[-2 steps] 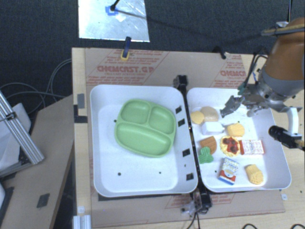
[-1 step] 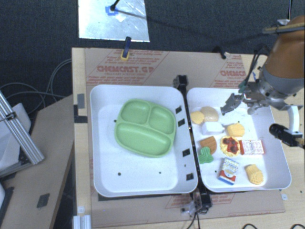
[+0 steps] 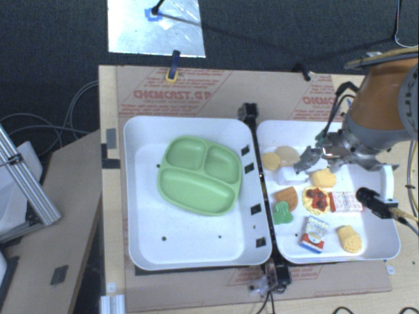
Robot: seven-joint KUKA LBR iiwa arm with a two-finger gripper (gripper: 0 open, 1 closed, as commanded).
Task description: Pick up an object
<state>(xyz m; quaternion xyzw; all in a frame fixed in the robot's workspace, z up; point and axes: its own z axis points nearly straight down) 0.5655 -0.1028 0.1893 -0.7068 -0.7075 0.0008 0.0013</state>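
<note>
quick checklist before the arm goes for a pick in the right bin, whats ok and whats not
1. Gripper over the right bin, where the toy food lies: ok, it hangs above the bin's upper middle.
2. A target right under the gripper: cannot tell; the yellow block and the tan round piece both lie near it.
3. Nothing held yet: ok, no item shows between the fingers.
4. Items apart enough for a clean grasp: not ok; the pizza slice touches the red and white packet.
5. Left bin ready for a drop: ok, the green divided plate lies flat in it.
</note>
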